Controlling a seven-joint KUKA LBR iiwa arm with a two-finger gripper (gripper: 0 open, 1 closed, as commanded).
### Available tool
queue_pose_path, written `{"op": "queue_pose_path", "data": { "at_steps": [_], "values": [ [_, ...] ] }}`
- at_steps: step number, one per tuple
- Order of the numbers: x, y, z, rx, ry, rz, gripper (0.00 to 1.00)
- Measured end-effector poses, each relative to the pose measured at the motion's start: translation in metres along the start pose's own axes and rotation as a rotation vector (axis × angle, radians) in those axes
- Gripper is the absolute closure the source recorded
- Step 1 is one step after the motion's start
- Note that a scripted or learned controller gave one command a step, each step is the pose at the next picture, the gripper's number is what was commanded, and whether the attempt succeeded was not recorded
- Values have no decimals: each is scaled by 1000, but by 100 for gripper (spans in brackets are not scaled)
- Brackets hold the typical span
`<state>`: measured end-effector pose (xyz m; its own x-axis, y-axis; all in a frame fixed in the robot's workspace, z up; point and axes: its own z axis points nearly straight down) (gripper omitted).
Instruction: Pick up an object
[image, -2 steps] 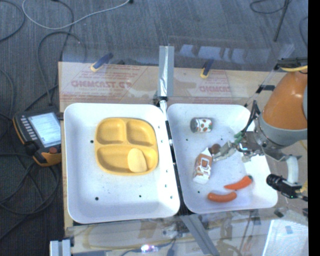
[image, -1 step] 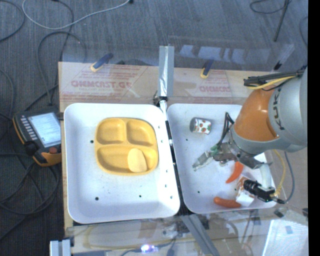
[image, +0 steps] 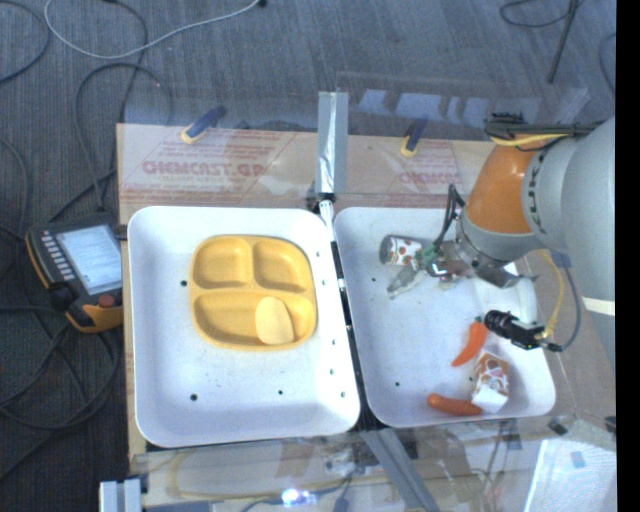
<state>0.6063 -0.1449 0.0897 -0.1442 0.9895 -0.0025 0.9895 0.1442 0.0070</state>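
Both bins, the left bin (image: 160, 400) and the right bin (image: 400, 380), look like smooth white plastic with a faint speckle, and the yellow divided tray (image: 225, 262) in the left one is matt plastic holding a pale, smooth oval piece (image: 274, 321). In the right bin the two orange peppers (image: 468, 343) (image: 452, 405) have a slight plastic sheen, the small can (image: 399, 249) looks printed and glossy, and the little carton (image: 490, 381) looks like printed card. The arm's shell (image: 575, 190) is smooth grey with a glossy orange band (image: 500, 192), and the board (image: 230, 170) at the far side looks like brown cardboard under clear film.

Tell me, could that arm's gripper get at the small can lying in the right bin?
Probably yes: the gripper hangs just beside the small can, with nothing lying between them in the right bin.
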Motion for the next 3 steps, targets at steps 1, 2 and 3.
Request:
{"op": "queue_pose_path", "data": {
  "at_steps": [1, 2, 3],
  "values": [
    [-7, 49, 3, 16, 1, -129, 0],
    [-10, 57, 3, 34, 4, -157, 0],
    [-11, 55, -2, 51, 6, -158, 100]
  ]
}}
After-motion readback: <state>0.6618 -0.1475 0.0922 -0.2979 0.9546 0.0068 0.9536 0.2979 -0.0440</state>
